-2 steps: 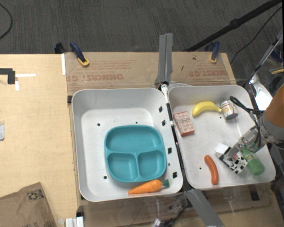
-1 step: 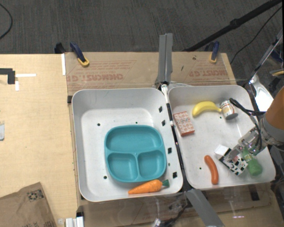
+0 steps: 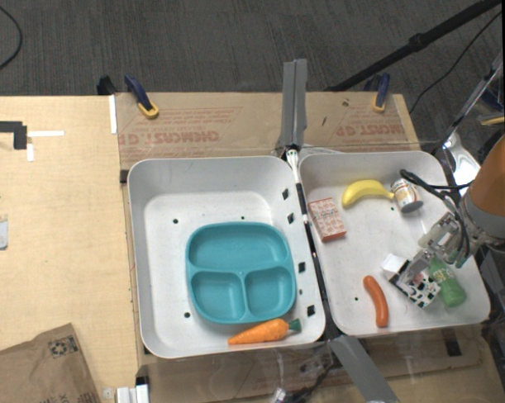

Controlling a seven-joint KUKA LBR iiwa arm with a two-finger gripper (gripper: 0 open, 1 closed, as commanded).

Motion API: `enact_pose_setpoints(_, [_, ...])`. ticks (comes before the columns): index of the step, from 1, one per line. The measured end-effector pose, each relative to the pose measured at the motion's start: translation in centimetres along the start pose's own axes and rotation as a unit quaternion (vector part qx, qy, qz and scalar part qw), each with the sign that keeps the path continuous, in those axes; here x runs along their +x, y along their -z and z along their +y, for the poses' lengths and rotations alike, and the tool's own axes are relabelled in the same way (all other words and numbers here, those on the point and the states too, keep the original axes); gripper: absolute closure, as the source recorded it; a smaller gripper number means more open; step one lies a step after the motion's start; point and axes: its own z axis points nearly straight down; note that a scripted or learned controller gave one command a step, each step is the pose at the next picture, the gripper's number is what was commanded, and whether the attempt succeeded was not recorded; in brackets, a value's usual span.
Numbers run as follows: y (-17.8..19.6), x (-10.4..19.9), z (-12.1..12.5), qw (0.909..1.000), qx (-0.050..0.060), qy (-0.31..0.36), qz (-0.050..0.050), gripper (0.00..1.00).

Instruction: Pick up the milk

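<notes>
Teal plastic divided plate (image 3: 238, 272) sits in the left white bin (image 3: 146, 241), orange carrot (image 3: 259, 333) at its near edge. In the right white bin (image 3: 356, 313) we see a pink carton (image 3: 327, 219), yellow banana (image 3: 365, 191), red sausage (image 3: 377, 300). Cow-patterned milk carton (image 3: 418, 290) lies near-right, beside a green item (image 3: 450, 290). Gripper (image 3: 436, 250) sits just over the milk; we cannot tell its spread.

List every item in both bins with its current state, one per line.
teal divided plate: flat in left bin
carrot: lying along left bin's near edge
pink carton: lying flat, right bin
banana: lying, right bin
can: tipped on its side
sausage: lying free
milk carton: on its side beneath the gripper
green item: beside the milk
</notes>
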Motion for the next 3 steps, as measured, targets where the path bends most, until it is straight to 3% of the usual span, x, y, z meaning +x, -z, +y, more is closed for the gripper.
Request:
enact_pose_setpoints(1, [1.4,-0.2,0.4,1.0,-0.004,0.0,-0.002,1.0])
enact_pose_setpoints(2, [1.3,-0.2,0.4,1.0,-0.004,0.0,-0.001,0.0])
enact_pose_setpoints(3, [0.2,5.5,2.3,0.9986,-0.005,0.052,-0.014,0.0])
